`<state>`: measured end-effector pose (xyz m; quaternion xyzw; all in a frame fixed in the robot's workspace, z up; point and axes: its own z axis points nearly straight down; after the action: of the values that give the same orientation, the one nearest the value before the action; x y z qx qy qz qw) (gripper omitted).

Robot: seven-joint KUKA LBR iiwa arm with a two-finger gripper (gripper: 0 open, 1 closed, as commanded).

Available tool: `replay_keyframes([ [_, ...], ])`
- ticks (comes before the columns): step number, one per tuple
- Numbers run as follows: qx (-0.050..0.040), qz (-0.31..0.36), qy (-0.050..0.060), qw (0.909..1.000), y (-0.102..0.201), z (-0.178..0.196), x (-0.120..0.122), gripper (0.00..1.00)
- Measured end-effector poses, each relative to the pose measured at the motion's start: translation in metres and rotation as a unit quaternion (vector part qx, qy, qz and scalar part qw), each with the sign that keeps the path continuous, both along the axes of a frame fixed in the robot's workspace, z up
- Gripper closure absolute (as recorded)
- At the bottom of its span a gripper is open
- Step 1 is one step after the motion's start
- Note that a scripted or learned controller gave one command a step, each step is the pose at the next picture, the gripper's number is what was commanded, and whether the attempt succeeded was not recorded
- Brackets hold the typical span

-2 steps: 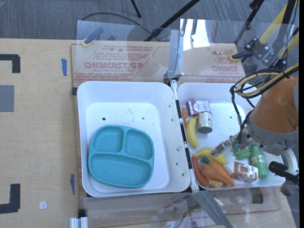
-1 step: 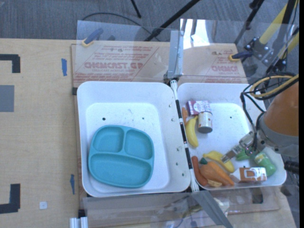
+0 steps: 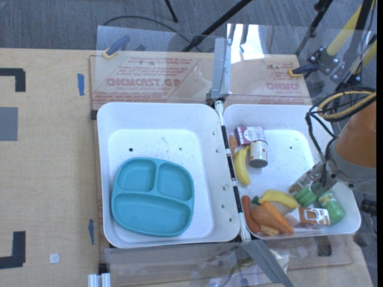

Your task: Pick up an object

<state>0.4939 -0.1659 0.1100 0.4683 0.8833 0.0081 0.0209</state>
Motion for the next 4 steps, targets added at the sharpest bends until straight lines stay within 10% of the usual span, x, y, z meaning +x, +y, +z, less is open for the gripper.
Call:
replay_keyframes([
  [1, 0.0001, 0.0, 0.0, 1.0, 0.0, 0.0, 0.0, 0.0],
  [2, 0.0003, 0.056, 0.019, 0.9983, 0.017, -0.023, -0.012, 0.0],
  [4, 0.0, 0.064, 0.02, 0.9978, -0.046, -0.024, 0.038, 0.0],
])
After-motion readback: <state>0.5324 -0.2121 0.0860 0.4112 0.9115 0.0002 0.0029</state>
